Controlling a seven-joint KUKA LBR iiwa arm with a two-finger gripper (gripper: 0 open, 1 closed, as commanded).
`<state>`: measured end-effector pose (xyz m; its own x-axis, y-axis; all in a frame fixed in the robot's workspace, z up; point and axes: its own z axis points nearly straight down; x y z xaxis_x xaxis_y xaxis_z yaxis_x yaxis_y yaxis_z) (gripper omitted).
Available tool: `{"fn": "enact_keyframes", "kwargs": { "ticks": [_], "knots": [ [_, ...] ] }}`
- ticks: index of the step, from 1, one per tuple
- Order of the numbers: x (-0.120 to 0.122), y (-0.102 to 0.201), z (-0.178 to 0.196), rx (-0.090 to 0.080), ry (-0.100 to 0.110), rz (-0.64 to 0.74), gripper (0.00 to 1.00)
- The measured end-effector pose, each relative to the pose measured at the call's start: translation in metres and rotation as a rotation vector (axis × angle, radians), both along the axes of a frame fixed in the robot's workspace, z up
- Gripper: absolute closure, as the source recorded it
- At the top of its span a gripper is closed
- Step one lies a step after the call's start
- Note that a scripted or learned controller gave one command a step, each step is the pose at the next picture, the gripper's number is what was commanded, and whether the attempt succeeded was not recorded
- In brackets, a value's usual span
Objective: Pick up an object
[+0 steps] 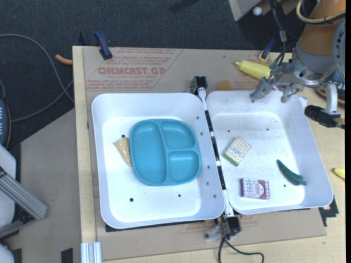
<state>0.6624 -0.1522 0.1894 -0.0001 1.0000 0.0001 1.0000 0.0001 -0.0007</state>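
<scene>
Objects worth picking all lie loose in the right bin [312, 147]: a green-and-white sponge [237, 150] near its left wall, a small red-and-white packet [254, 189] toward the near edge, and a dark green pepper-shaped toy [290, 173] on the right side. The three sit well apart from one another, which suits a two-finger grab, since there is room to come down on either side of each without nudging a neighbour.

Over the far rim of that bin hangs the gripper [275, 89], with its two fingers spread apart and nothing between them. It holds no object; judging by its place at the bin's back edge, the pick has not begun, and the arm must travel toward the near side before descending.

In the left bin [104, 147] a blue divided plate [164, 150] takes up the middle, and a tan, speckled piece [123, 149] is tucked against the plate's left edge, touching it (a poor candidate, as one finger would land on the plate). A yellow object [253, 68] rests on the board behind the right bin, outside the working area.

The sponge looks the easiest target: flat, squarish, and nearest the gripper. The packet lies flat too, so the fingers may slide off its low edges.
</scene>
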Motion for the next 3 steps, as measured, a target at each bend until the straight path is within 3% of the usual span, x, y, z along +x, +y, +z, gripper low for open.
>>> {"fn": "enact_keyframes", "kwargs": {
  "ticks": [1, 2, 3],
  "knots": [
    [-0.024, 0.053, -0.105, 0.0, 0.0, 0.001, 0.0],
    [-0.059, 0.059, -0.103, 0.001, 0.002, -0.001, 0.0],
    [-0.073, 0.058, -0.105, 0.001, 0.002, -0.001, 0.0]
  ]
}}
